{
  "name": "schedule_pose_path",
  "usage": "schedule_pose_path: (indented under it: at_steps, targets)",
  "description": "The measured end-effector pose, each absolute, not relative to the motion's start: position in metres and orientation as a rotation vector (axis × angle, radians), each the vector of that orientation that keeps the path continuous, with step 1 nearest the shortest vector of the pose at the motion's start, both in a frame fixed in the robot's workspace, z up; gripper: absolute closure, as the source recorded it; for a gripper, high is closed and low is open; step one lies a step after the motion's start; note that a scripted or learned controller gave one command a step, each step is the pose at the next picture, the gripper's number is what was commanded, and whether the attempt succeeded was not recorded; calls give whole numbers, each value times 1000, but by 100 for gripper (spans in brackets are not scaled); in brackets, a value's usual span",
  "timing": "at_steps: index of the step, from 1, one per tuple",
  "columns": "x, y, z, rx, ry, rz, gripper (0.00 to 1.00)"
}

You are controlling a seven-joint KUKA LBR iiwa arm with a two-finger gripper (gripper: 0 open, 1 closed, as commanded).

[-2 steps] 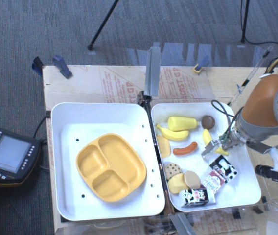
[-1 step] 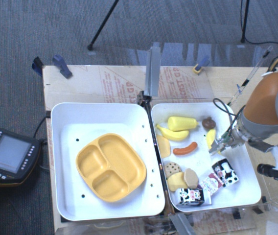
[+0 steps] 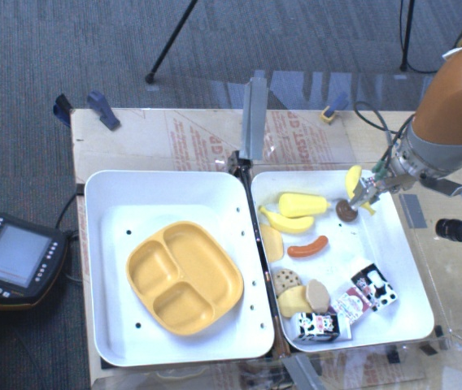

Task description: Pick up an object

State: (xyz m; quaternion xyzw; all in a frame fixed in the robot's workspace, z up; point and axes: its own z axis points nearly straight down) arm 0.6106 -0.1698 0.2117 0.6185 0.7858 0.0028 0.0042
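Broadly, the bench (image 3: 174, 140) carries two shallow white bins side by side. The left bin (image 3: 109, 193) holds a yellow compartment tray (image 3: 184, 277), lying slightly askew near the bin's middle, with three recesses.

The right bin (image 3: 402, 258) is crowded. Along its left edge lies a pale yellow slab (image 3: 272, 242); toward the far left corner sits a yellow block (image 3: 302, 205) with a banana (image 3: 286, 221) just beside it on the near side. A red sausage (image 3: 307, 247) lies close to the bin's middle. Toward the near edge, a chocolate-chip cookie (image 3: 286, 279), a yellow wedge (image 3: 294, 302) and a tan oval piece (image 3: 318, 295) crowd together, touching or overlapping. Three small cartons follow the near edge: a black-and-white one (image 3: 318, 326) at the near left, a white-and-red one (image 3: 350, 306) beside it, and another black-and-white one (image 3: 374, 287) toward the right edge.

The grey arm (image 3: 438, 136) with its orange band reaches over the bin's far right corner. The gripper (image 3: 364, 192) hangs there, by a small yellow piece (image 3: 353, 179) and a brown round piece (image 3: 346, 210) at its tip; whether either is between the fingers cannot be told, nor whether the fingers are apart or together. The yellow block and banana lie just to the left of that spot.

Off the bench's left side rests a handheld pendant (image 3: 11, 258) with a screen.
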Motion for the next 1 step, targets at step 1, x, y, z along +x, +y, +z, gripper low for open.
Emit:
schedule_pose_path:
  at_steps: [1]
  targets:
    - [622, -123, 221, 2118, 2325, -2, 100]
